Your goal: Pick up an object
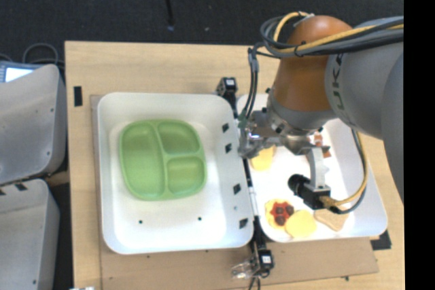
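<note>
Crowding is worrying us: the gripper point(272, 146) is hanging over the yellow piece point(262, 159) by the bin wall point(249, 176); its grip we cannot tell.

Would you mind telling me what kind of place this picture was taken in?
Probably a robotics lab: a grey arm reaches over two white bins on a wooden bench, with a green divided plate and small toy-like pieces.

Left bin point(109, 214) open floor along near and far walls, green divided plate point(164, 159) filling its middle, right bin point(363, 204) crowded, arm point(319, 78) overhanging far half, small food pieces point(292, 217) clustered near front wall, black cable point(353, 190) looping across.
</note>
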Available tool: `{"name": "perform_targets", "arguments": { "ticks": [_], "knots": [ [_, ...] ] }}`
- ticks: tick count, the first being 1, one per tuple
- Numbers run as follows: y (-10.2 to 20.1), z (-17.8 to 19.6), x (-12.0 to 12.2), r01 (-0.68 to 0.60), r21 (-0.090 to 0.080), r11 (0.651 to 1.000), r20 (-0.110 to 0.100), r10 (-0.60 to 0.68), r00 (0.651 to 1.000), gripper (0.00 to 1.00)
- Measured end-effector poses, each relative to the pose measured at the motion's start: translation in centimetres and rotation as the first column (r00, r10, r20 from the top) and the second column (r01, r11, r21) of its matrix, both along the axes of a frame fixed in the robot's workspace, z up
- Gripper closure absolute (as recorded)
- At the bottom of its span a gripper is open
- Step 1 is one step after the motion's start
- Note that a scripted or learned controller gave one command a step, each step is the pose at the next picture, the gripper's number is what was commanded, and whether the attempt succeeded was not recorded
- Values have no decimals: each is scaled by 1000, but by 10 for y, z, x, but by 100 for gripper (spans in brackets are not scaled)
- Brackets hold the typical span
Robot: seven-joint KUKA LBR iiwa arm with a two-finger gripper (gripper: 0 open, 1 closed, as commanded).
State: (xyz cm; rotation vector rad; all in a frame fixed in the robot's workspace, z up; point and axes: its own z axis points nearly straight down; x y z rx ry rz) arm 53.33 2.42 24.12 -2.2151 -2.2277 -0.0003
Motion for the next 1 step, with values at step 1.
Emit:
{"name": "perform_targets", "arguments": {
  "ticks": [1],
  "knots": [
    [55, -10, -6, -2, 1, 1000, -1, 2, 1000, 100]
  ]
}}
